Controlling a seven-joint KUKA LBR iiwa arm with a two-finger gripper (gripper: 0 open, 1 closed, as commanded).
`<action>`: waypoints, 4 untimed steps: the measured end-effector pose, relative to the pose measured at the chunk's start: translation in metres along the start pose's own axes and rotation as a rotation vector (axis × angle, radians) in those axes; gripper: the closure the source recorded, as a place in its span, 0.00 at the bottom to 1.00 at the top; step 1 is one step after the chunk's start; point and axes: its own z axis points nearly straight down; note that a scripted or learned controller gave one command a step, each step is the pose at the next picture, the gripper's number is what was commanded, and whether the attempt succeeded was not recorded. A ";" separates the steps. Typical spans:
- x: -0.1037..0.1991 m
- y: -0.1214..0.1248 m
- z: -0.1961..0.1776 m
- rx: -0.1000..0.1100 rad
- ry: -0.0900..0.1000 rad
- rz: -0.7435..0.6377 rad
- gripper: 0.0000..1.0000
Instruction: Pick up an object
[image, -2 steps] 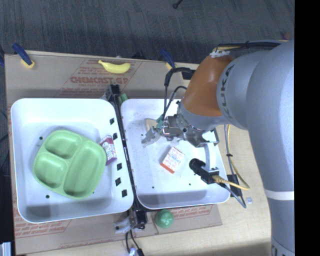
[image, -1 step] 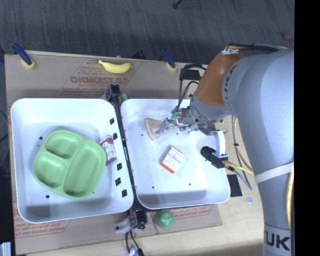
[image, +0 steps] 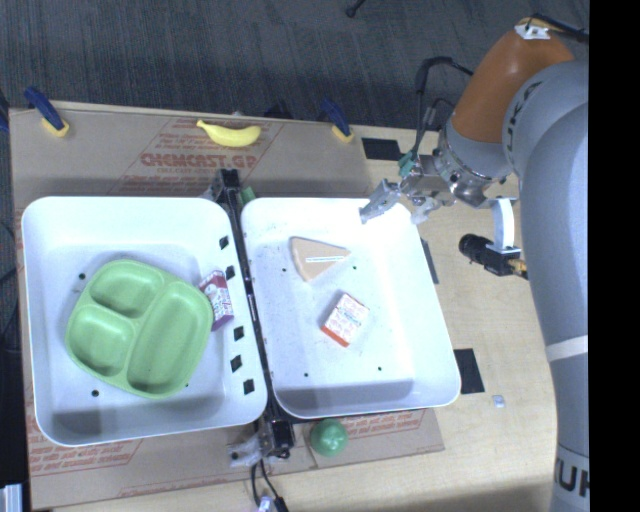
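Note:
In the right bin lie a tan wedge-shaped piece near the back and a small red-and-white box in the middle. My gripper hangs over the bin's back right corner, above and to the right of the wedge. Its fingers are open and nothing sits between them. In the left bin rests a green divided plate, and a small dark red packet lies against the plate's right edge.
A yellow banana lies on the cardboard behind the bins. A green ball sits in front of the right bin. Blue clamps hold the cardboard's back edge. The grey arm takes up the right side.

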 end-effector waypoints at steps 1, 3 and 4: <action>0.020 -0.038 0.133 0.007 0.001 -0.002 0.00; 0.102 -0.110 0.012 0.002 0.003 -0.002 1.00; 0.006 -0.169 0.005 0.005 0.001 0.002 1.00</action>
